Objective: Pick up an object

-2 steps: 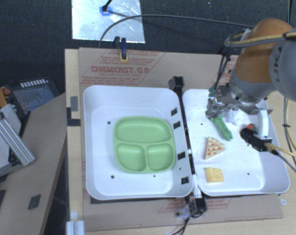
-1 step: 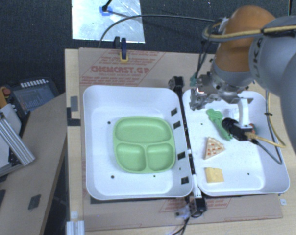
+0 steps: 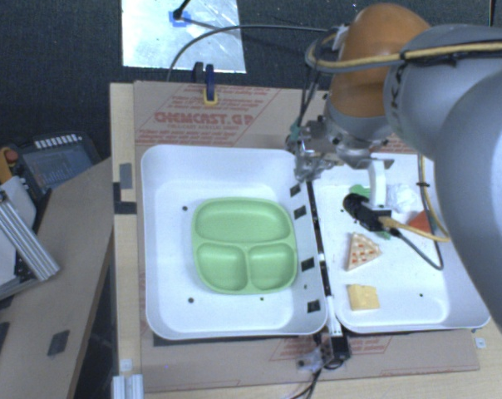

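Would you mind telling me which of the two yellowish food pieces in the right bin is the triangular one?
The pizza slice, dotted with red, is the triangular one; it lies farther from the camera than the plain square cheese block.

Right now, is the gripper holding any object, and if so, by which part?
Cannot be told. The gripper sits over the divider between the two bins, and no object shows at it. The pizza slice and cheese block lie apart in the right bin.

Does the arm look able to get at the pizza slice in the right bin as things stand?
Probably yes: the pizza slice lies flat and uncovered, apart from the cheese block, with the gripper nearby.
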